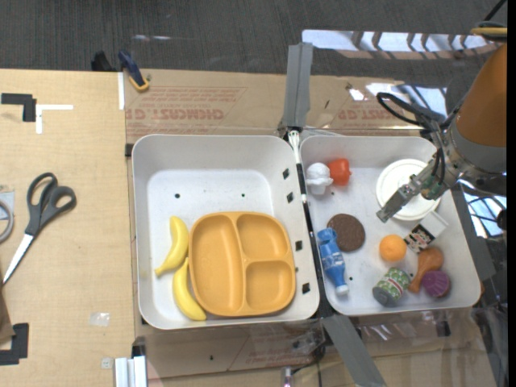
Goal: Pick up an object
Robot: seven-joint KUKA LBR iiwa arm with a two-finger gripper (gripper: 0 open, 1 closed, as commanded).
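My gripper (393, 207) hangs low over the right bin (367, 153), at the front edge of a white round bowl (401, 181). Nothing shows held in it. Just below it lie an orange ball (393, 248) and a small black-and-white box (422, 236). Left of it lies a brown round cookie (348, 231). A blue bottle (330, 259) lies along the bin's left wall. At the front are a green can (391, 286), a toy drumstick (426, 264) and a purple piece (436, 284). A white-and-red item (326, 174) sits at the back left.
The left bin (210, 164) holds a yellow divided plate (242, 263) and two bananas (175, 245) (187, 295) at its left. Scissors (36, 212) lie on the wooden bench to the far left. The arm's orange band (489, 95) rises at the right edge.
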